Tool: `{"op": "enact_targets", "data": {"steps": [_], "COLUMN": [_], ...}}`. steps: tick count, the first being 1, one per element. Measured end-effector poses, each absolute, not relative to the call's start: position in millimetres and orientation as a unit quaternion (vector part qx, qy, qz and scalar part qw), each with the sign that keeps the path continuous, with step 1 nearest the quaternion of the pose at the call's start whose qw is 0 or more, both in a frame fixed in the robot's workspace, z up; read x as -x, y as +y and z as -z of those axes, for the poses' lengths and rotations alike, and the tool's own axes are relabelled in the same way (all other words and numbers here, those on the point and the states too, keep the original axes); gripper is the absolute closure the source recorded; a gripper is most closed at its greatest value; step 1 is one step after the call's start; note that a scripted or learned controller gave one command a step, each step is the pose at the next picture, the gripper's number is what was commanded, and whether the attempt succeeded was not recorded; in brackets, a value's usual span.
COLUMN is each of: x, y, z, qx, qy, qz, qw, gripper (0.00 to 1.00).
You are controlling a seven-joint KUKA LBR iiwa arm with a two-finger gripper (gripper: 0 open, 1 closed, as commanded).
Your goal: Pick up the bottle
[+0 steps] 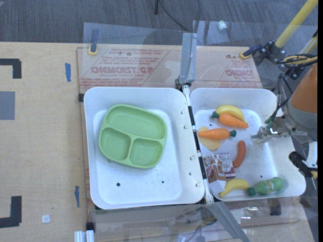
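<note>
1. We look down on a pale wooden bench (pixel 40 150) with black and blue tape marks, grey carpet beyond its far edge, and clear plastic sheets with red lettering lying behind the two bins.
2. The claw (pixel 263 134) sits over the right side of the right bin (pixel 252 96), reaching in from the right on the grey arm (pixel 303 110) with its orange band; we cannot tell whether it is spread or pressed together, and nothing shows in its grip.
3. Nearest the claw in that bin lies a red sausage (pixel 239 153); further left are an orange carrot (pixel 217 133) over a pale slice, and a second carrot (pixel 233 120) touching a yellow banana (pixel 230 110) towards the far wall.
4. A small printed packet (pixel 218 167) lies near the bin's left wall, and another banana (pixel 234 186) rests by the near wall.
5. The green bottle (pixel 266 186) lies on its side in the near right corner, just beside that banana, apart from the claw and nearer to us.
6. The left bin (pixel 101 185) holds a green divided tray (pixel 133 135).
</note>
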State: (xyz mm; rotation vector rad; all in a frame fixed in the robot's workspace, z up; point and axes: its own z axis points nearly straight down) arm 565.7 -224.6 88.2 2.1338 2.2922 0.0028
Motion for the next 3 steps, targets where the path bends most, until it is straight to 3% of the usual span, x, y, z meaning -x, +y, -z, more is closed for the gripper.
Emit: {"op": "enact_targets", "data": {"steps": [1,2,3], "x": [-619.4,-644.3,-666.5], "y": [-183,-183,-124], "z": [-149,-339,-434], "qx": [-0.725,-0.638,-0.672], "qy": [0.688,0.77,0.741], "qz": [0.0017,0.0014,0.0013], "qw": [-0.001,0.0,0.0], "gripper": [1.0,1.0,1.0]}}
